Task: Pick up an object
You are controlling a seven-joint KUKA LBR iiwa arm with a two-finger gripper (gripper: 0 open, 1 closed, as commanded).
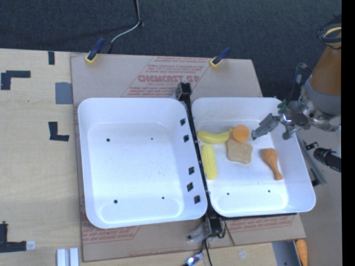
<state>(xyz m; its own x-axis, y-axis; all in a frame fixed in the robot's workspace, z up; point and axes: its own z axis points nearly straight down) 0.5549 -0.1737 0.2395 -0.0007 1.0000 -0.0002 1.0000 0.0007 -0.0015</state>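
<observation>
cardboard lies under 2 white bins on the wooden table. nearest the camera, the left bin has a plain white floor with a few dark dots. the right bin sits against it, black clips along the shared edge. in the right bin, a corn cob lies lengthwise just beside that shared edge. to its right a piece of bread rests, and a chicken drumstick lies tilted near the bin's right wall. farther back, a banana lies across, near the top of the corn cob, and an orange ball touches the bread's upper edge. the gripper hangs over the right bin's far right part, just beside the orange ball, its 2 fingers spread apart with nothing between them. farthest back, 2 yellow and blue clamps pin the cardboard's rear edge.
</observation>
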